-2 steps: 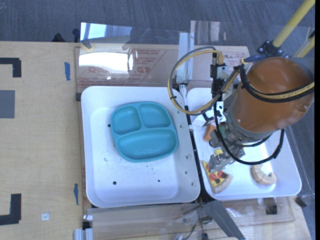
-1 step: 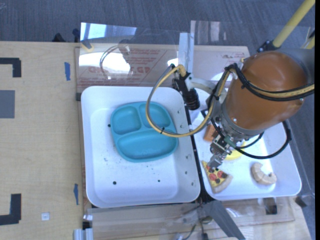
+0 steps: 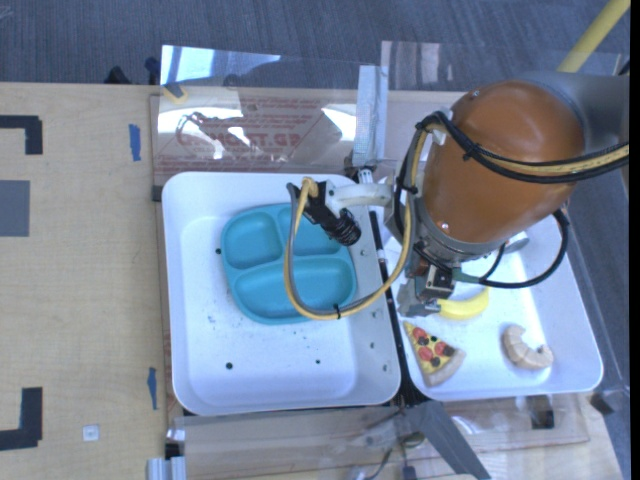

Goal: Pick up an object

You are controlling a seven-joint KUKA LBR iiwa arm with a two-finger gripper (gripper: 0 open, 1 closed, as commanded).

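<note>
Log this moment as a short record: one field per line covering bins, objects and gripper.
left bin: shallow white bin holding a blue divided plastic plate
right bin: shallow white bin holding a toy pizza slice, a yellow toy banana and a tan curved pastry-like toy
cable: yellow hose looping over the blue plate
gripper: low over the right bin, beside the banana, above the pizza slice
grasp: nothing visibly held
</note>
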